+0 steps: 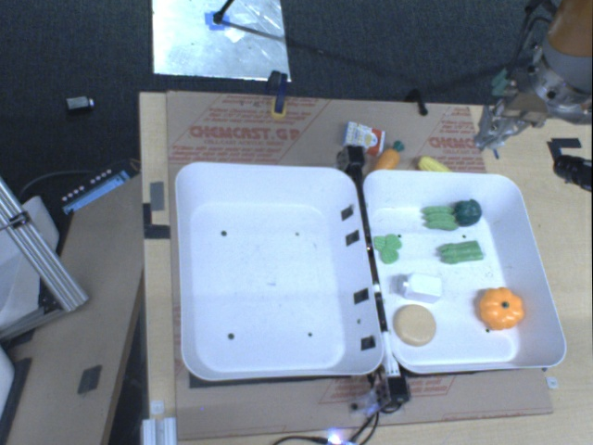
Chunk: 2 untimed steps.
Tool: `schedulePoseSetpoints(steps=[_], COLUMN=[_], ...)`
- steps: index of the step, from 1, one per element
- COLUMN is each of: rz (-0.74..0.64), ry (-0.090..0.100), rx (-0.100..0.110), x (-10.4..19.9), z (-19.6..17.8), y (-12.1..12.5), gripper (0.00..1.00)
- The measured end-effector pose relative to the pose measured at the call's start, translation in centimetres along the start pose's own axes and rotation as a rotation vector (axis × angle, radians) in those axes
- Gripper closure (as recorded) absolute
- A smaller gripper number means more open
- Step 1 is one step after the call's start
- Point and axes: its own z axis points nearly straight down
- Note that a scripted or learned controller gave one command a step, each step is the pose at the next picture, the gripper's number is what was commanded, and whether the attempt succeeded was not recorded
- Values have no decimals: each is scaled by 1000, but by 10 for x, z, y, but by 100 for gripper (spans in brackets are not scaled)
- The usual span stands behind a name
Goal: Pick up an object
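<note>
While the end effector (491, 135) hangs beyond the right bin's (533, 239) far corner, finger spread impossible to tell, the pumpkin (500, 308) sits near that bin's front right corner.

Arm (567, 35) cut off by the right and top edges, gripper (488, 140) small and blurred, finger state unclear, dark object (573, 165) clipped at the right edge, metal frame (32, 267) running off the left edge, packet (364, 137) print too small to read
</note>
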Motion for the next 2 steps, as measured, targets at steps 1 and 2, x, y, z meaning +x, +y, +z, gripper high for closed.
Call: schedulePoseSetpoints(steps=[1,2], rz=[3,4], ry=[-1,4], rx=[-1,17], x=[12,35], z=[-178,-178], y=[-2,-60], gripper=[100,100])
